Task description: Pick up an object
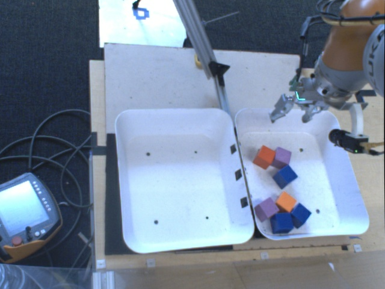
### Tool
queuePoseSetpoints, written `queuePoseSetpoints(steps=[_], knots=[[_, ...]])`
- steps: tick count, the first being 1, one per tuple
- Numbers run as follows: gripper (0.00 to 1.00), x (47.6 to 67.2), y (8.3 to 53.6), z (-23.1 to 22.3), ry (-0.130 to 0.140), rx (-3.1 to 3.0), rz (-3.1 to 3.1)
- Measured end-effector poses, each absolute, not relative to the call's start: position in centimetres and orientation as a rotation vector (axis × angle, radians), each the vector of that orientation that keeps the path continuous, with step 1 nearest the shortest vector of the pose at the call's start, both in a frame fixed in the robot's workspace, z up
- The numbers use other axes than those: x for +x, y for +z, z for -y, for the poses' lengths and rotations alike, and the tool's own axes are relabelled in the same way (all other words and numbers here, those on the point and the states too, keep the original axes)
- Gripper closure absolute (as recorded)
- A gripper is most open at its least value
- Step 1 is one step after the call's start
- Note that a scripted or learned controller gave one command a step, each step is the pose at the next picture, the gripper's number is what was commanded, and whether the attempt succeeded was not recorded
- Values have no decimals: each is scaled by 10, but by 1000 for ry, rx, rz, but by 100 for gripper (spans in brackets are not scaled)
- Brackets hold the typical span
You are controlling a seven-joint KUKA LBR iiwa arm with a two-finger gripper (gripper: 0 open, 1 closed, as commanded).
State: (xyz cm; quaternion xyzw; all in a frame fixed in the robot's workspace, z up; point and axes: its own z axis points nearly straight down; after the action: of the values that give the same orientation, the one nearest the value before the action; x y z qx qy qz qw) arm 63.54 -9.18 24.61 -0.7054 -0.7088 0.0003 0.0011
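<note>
The right white bin (343, 188) holds several small cubes. An orange cube (264, 157), a purple cube (281, 157) and a blue cube (284, 176) sit near its middle. Closer to the front lie a purple cube (266, 209), an orange cube (286, 201) and two blue cubes (281, 223) (300, 214). My gripper (295, 111) hovers over the back rim of this bin, above and behind the cubes. Its two fingers are spread apart with nothing between them.
The left white bin (129, 161) stands beside the right one. A slanted metal pole (195, 32) crosses the bench behind the bins. Cables and a teach pendant (24, 215) lie on the floor at the left.
</note>
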Motion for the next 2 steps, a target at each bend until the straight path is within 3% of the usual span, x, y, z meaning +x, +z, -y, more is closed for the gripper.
queuePoseSetpoints(steps=[1, 2], knots=[[0, 636, 248, 92, -2, -2217, 2228], [0, 636, 202, 83, 2, -2214, 2226]])
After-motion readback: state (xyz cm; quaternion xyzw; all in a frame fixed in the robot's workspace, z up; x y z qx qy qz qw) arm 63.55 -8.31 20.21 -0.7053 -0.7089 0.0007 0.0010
